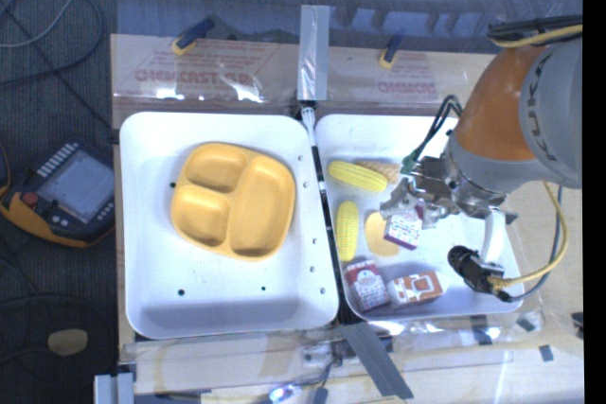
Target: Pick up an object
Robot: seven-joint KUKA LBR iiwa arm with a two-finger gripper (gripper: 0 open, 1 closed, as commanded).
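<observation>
Hovering claw (409, 215) above yellow round piece (379, 237) in right bin (417, 130); grip state unclear.

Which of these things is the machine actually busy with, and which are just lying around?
Part of the job:
pincer
two corn cobs
two small packets
right bin

Just lying about:
yellow divided plate
left bin
handheld controller
clamps

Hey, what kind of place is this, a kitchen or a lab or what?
Most likely a robotics lab test bench, not a kitchen. A grey and orange arm reaches over two white bins holding toy corn cobs and a yellow divided plate, with a control pendant and loose cables on the carpet.
</observation>
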